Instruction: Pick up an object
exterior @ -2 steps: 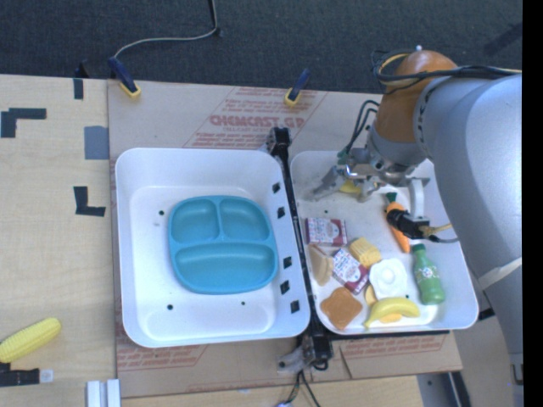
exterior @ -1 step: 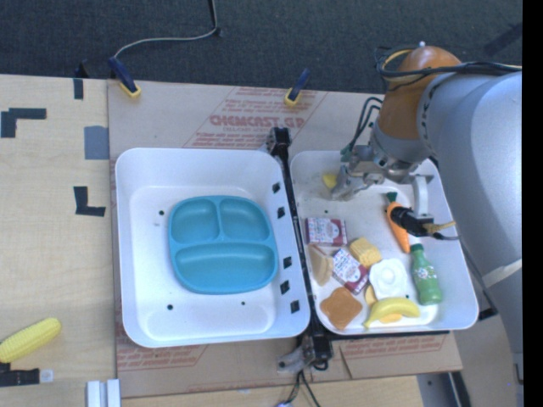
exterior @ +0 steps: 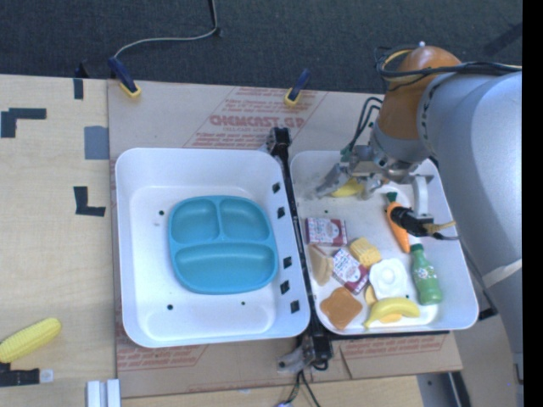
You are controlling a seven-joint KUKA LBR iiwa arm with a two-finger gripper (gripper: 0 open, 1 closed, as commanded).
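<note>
Where cardboard point(exterior: 170, 125) covers the bench point(exterior: 42, 227), two white bins point(exterior: 136, 227), dark carpet point(exterior: 254, 7) behind

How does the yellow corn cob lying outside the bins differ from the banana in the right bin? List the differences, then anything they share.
1. The corn cob lies on the wooden bench, outside both bins; the banana lies in the right bin, near its front edge.
2. The corn cob is straight and looks bumpy; the banana is curved and looks smooth.
3. The corn cob lies alone; the banana is crowded among other toy foods, beside a green bottle.

Both are yellow toy foods.
</note>
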